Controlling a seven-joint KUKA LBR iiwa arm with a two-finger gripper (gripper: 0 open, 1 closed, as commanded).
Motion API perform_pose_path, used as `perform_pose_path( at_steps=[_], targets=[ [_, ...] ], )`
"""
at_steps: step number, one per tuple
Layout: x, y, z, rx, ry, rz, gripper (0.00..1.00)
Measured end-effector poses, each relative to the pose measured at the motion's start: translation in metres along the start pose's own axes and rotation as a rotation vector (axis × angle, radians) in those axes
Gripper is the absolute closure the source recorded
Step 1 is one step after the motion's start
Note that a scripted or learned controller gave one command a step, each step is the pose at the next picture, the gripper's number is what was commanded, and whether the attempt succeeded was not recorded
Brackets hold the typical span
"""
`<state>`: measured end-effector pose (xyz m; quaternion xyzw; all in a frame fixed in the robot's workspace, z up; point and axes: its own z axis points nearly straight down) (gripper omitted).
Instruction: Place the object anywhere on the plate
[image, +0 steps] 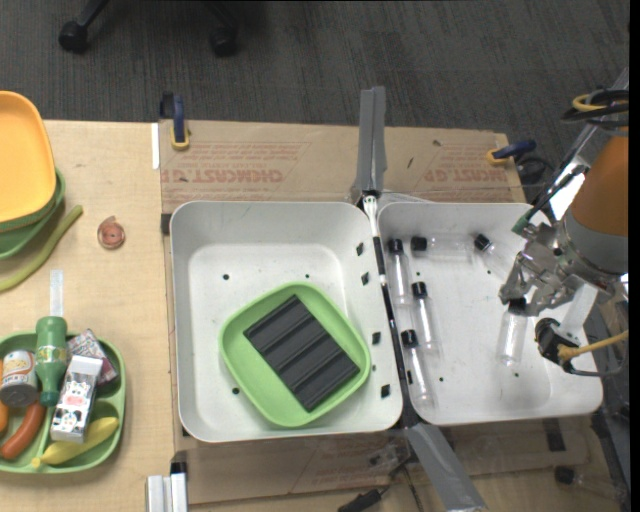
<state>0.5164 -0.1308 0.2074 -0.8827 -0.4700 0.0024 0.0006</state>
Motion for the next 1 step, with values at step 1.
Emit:
perform_pose_path(
  at_steps=[1],
  targets=[
    [-0.0001, 0.0001, -0.0001, 0.000, 0.000, 0.001, 0.00]
  ],
)
